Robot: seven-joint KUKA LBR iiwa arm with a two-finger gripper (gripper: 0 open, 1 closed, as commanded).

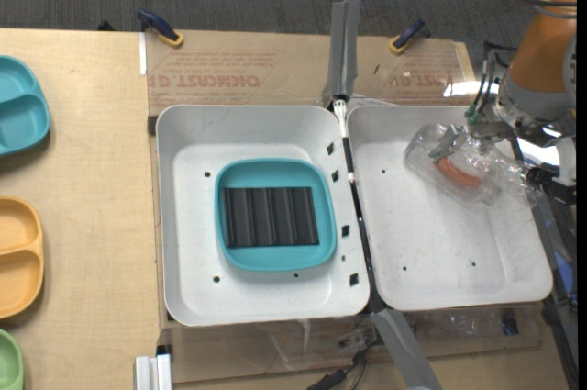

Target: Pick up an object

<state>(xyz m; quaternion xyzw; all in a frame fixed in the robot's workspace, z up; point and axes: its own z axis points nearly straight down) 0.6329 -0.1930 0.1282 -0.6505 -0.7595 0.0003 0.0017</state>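
In the camera view, the arm's pincer (479, 133) sits at the right bin's (459, 278) far right corner, down on a crumpled clear plastic bag (454, 161) with something orange inside. Its state cannot be told. The slick film could slip free when lifted.

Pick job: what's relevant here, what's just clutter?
Job:
gripper, over the right bin
clear packet with an orange item inside, right bin
teal tray, left bin

Lying about:
teal plate, orange plate, green plate
two clamps
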